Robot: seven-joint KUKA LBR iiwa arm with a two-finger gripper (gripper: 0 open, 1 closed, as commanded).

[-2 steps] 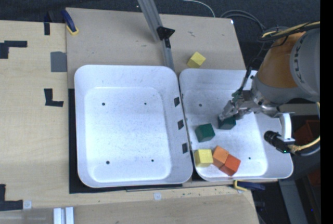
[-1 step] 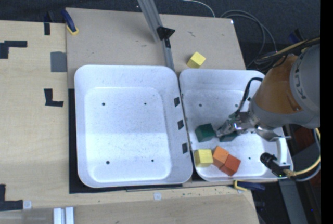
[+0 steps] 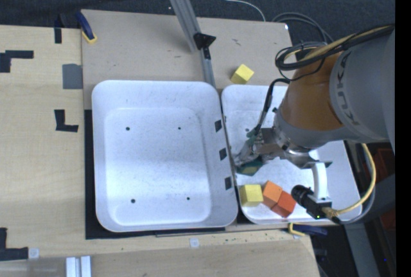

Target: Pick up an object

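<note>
My gripper (image 3: pixel 246 155) hangs low over the left part of the right bin (image 3: pixel 340 169), close to the wall between the two bins. A small dark green object (image 3: pixel 250 168) lies right under its tip, partly hidden by it. Whether the two touch is not clear from here. A yellow block (image 3: pixel 252 194) and an orange block (image 3: pixel 277 198) rest side by side in the bin's near left corner, just in front of the gripper. The arm's orange band (image 3: pixel 308 99) and grey wrist cover much of the bin's middle.
The left bin (image 3: pixel 106 141) stands beside the right one. Another yellow block (image 3: pixel 243 74) lies on the bench behind the right bin. A grey metal rod (image 3: pixel 186 9) slants down to the bins' far edge. Cables loop at the back right.
</note>
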